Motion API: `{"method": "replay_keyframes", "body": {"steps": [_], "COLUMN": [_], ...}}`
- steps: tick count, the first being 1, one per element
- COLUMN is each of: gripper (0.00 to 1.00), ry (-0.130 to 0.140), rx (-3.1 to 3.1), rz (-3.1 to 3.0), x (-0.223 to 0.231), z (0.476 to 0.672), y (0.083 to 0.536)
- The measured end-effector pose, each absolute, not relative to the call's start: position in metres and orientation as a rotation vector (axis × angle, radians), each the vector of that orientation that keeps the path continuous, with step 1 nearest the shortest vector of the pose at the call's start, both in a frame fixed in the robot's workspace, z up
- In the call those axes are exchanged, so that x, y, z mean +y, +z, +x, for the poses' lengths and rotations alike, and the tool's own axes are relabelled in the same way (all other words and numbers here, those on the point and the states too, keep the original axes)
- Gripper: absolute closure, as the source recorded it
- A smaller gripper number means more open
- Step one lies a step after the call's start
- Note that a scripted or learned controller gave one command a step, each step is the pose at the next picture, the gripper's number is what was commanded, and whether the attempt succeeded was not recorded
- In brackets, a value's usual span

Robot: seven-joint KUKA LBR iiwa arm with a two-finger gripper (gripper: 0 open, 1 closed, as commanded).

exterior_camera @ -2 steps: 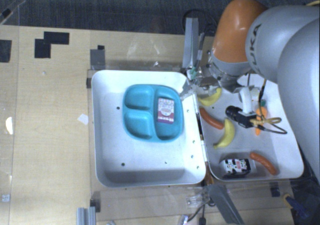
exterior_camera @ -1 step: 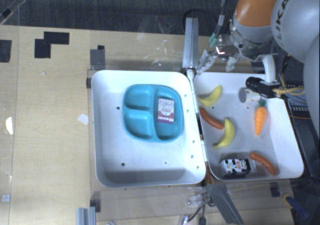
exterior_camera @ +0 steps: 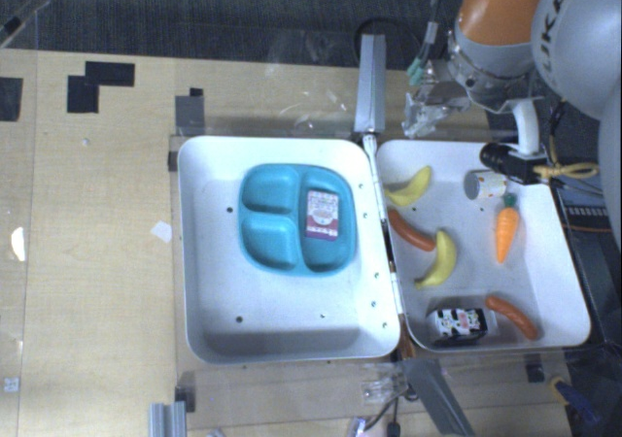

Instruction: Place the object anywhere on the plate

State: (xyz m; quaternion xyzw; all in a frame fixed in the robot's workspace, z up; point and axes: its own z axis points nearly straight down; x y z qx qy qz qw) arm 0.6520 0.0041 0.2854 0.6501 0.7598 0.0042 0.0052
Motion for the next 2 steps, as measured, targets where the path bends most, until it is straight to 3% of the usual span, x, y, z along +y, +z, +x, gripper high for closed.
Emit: {"method": "replay_keyframes", "body": {"steps": [1,2], "gripper": [0.00,1.00], "ry": [0.013,0.019], "rx": [2.380,2.384], "rz": [2.035,2.022], "x": [0.005,0.006], "z": [0.652,0.653], "y": [0.285,0.297]}}
